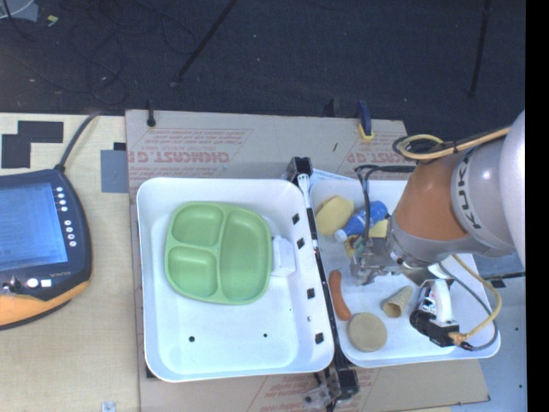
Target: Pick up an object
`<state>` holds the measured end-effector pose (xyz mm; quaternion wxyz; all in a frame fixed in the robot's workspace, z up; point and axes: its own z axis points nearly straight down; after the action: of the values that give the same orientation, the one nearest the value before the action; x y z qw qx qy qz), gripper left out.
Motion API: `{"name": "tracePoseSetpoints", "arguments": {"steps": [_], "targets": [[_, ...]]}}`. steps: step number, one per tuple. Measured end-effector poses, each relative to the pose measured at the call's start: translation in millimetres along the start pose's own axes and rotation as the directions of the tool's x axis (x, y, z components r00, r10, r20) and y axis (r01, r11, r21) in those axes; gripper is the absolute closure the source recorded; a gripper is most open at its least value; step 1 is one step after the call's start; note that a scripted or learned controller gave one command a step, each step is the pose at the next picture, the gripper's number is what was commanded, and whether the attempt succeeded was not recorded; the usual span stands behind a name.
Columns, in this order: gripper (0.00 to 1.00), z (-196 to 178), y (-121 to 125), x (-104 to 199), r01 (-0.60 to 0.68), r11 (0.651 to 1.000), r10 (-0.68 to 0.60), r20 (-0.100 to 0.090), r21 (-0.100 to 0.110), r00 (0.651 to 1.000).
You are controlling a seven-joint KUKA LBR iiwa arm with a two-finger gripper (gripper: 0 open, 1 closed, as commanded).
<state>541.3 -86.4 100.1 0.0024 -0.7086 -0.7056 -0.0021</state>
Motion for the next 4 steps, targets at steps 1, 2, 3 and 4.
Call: {"name": "tracePoseSetpoints", "arguments": {"steps": [1,2,3,4], "targets": [[0.0,0.4,-0.4,-2.2,-0.003,1.0,0.003,0.005,0.0,1.0],[1.0,-8.9,-0.4,-2.0,-0.005,1.0,0.005,0.001,0.003,1.0],[0.0,-8.4,-0.6,-2.0,-0.008,1.0,0.008,0.001,0.004,1.0],[0.0,11.1,4.9,-11.7,0.004,1.0,-0.004,0.004,0.004,1.0]]}}
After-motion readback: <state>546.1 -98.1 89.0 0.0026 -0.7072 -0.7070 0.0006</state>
